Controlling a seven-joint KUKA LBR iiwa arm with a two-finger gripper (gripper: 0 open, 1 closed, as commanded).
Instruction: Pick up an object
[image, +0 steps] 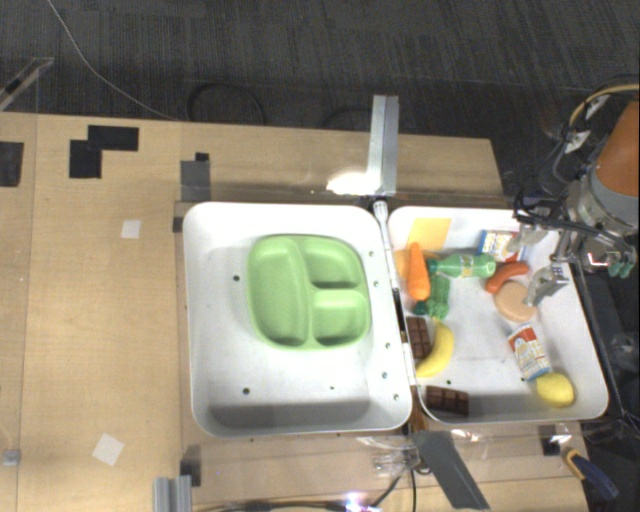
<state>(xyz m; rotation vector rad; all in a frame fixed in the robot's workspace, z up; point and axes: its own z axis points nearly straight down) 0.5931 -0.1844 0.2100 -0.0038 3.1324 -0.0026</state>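
- On the left of the wooden surface we see bare board with a few black and pale markers; nothing here bears on the task.
- The left bin holds a green divided tray, lying flat near its middle.
- A metal divider post stands behind the seam where the two bins meet.
- The right bin holds the candidate objects: a yellow card, a carrot, a green bottle, a banana, two chocolate bars, a peach-coloured disc, a small labelled tube and a lemon.
- The end effector hangs over the right bin, just beside the disc; we cannot tell whether it is apart or together, and no object is seen between its tips.
- We judge the step in hand to be the approach: nothing is lifted yet. The next move calls for centring over one object, most likely the disc, then descending and closing without nudging the neighbouring red item.
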